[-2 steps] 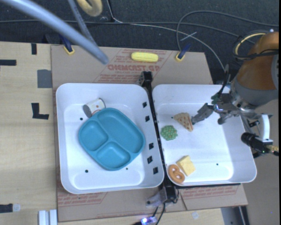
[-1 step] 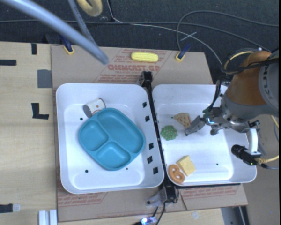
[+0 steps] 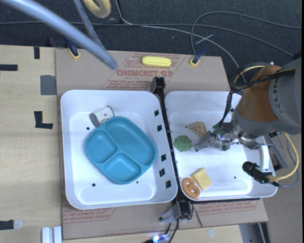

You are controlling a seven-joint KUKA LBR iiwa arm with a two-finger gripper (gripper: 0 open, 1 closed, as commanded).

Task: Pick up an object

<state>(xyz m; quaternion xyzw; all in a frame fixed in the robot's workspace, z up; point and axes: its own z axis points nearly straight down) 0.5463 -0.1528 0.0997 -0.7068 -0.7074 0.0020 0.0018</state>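
In the right bin, a shallow white tray with rounded corners, the gripper hangs low near the middle of the floor, its dark metal fingers pointing toward the divider between the two bins. Whether those fingers are spread or closed cannot be told at this angle, and nothing is seen between them. The grey arm with its orange band reaches in over the bin's far side wall.

Just beside the gripper tip, toward the divider, lies a small green broccoli floret with a bumpy, knobbly surface. Just behind the tip rests a flat tan slice, roughly triangular, like bread. In the bin's near corner by the divider sit a yellow wedge of cheese with smooth flat faces and, touching it, a brown pretzel with looped holes.

The left bin holds a glossy blue plastic plate divided into three compartments, and behind it a small white cup lying on its side. Beyond both bins, on brown cardboard, lies a yellow corn cob.
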